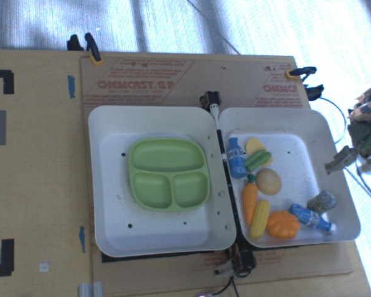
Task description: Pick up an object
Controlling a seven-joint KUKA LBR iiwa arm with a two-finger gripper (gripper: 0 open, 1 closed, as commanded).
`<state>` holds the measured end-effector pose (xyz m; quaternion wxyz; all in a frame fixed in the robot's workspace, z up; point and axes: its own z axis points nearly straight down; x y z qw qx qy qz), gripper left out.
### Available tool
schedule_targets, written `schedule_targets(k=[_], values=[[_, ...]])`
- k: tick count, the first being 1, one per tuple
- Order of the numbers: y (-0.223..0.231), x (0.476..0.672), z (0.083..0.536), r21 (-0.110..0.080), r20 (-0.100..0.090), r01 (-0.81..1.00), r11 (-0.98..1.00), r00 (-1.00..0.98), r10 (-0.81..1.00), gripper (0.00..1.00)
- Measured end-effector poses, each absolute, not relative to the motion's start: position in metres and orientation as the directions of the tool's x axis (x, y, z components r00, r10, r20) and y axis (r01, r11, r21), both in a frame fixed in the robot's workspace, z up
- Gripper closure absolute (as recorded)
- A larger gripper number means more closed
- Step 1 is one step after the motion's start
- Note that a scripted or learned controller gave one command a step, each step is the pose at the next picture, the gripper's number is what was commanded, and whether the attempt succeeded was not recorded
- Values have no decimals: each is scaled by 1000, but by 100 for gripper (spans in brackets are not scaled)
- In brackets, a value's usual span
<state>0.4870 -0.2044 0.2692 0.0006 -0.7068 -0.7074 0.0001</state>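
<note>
The right bin point(315, 135) holds several toy foods. A blue bottle point(236, 158), a yellow piece point(255, 145) and a green vegetable point(258, 160) lie at its back left. A beige potato point(268, 181) sits near the middle, with a carrot point(250, 202) and a corn cob point(260, 219) to its front left. Along the front lie an orange pumpkin point(282, 224), a second blue bottle point(310, 218) and a grey stone point(322, 201). My gripper point(335, 163) hovers over the bin's right rim, above and to the right of the stone, with nothing seen in it.
In the left bin point(105, 166) lies a green divided plate point(169, 173). Both bins rest on a cardboard sheet point(142, 82) held by clamps point(94, 49) at the back. Cables run past the bench's right edge.
</note>
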Motion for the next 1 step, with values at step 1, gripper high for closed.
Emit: schedule_targets(k=[1], values=[[-191,479,162,-1,1,1000,-1,1,1000,0]])
